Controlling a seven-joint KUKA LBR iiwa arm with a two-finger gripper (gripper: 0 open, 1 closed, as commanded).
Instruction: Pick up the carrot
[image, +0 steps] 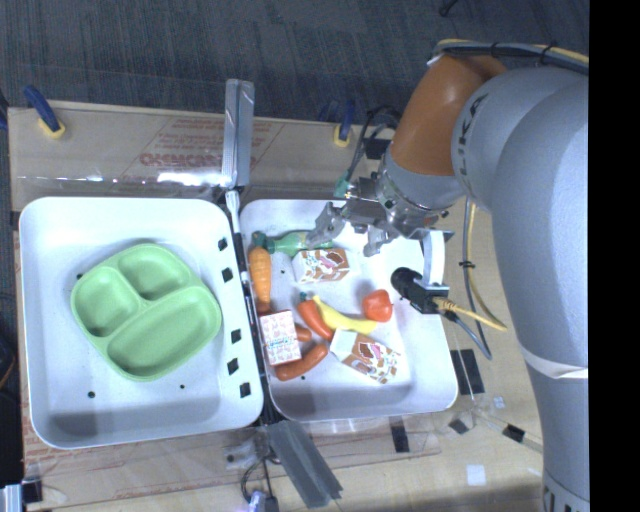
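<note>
Carrot (260, 277) hard against right bin's left wall (243, 300), centre frame. Hand (350, 228) above, up-right; spread or closed, cannot tell. Risk: wall blocking a finger, slip.

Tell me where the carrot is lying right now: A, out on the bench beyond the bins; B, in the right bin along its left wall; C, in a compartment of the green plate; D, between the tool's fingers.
B: the carrot lies in the right bin against its left wall, apart from the tool and the green plate.
</note>
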